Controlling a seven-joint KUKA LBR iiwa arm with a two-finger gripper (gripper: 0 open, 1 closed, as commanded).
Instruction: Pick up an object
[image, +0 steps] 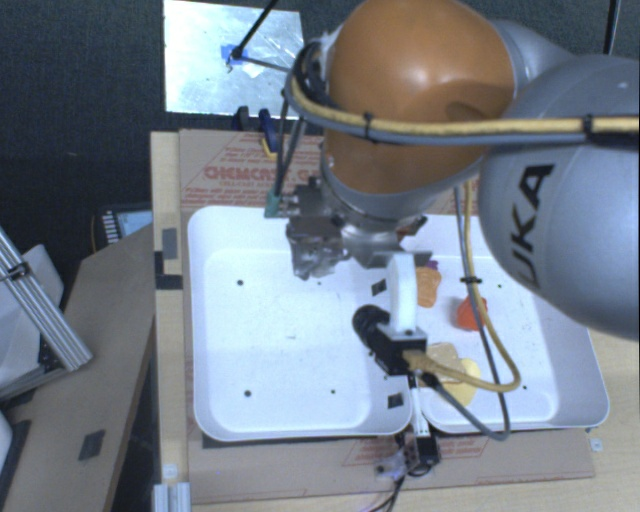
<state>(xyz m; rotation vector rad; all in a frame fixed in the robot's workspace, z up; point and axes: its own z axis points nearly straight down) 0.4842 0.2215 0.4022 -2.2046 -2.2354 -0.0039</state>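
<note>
Claw (320, 262) over left bin (230, 400) | finger state: cannot tell | orange object (468, 315) in right bin (560, 400)

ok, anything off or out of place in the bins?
Nothing stands out. The small orange object and pale yellow object lie inside the right bin, nothing spilled; the arm hides much of that bin. The left bin sits flat.

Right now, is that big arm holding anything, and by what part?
Cannot be told: the gripper hangs over the left bin, its tips hidden by its own body.

The arm (480, 150) reaches in from the right, its tool (318, 262) pointing down.
</note>
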